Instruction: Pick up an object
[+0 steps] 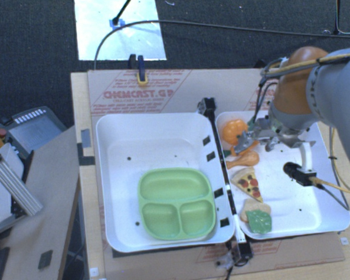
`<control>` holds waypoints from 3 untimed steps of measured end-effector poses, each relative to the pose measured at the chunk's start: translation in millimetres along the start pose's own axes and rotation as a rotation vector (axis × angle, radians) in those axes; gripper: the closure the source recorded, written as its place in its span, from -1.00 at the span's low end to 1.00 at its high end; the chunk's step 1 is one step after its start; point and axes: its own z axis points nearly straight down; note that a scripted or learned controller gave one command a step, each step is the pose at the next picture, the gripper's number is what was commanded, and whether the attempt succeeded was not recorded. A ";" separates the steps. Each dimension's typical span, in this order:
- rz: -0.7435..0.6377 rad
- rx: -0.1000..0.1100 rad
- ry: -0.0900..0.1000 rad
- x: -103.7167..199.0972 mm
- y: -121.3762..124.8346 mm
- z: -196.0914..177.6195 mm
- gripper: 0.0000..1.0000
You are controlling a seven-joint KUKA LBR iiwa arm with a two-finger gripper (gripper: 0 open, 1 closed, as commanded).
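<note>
The right bin (pixel 336 215) holds several toy foods along its left side. A round orange toy (pixel 231 130) lies at the back. An orange-tan drumstick-shaped piece (pixel 245 159) sits just in front of it. Nearer the front are a pizza slice (pixel 247 183) and a green leaf on a tan slice (pixel 258 219). My gripper (pixel 246 142) reaches in from the right and hangs low between the orange toy and the drumstick piece, close to both. I see nothing lifted off the bin floor.
The left bin (pixel 115 170) holds a green divided plate (pixel 176 202) at its front. A black divider (pixel 219 163) runs between the bins. The arm's grey body and orange band (pixel 298 81) cover the right bin's back right.
</note>
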 end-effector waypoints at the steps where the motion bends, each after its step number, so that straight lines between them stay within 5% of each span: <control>1: 0.000 -0.003 0.000 -0.1 1.0 -12.7 1.00; 3: -0.003 -0.005 0.000 6.2 5.4 -108.8 1.00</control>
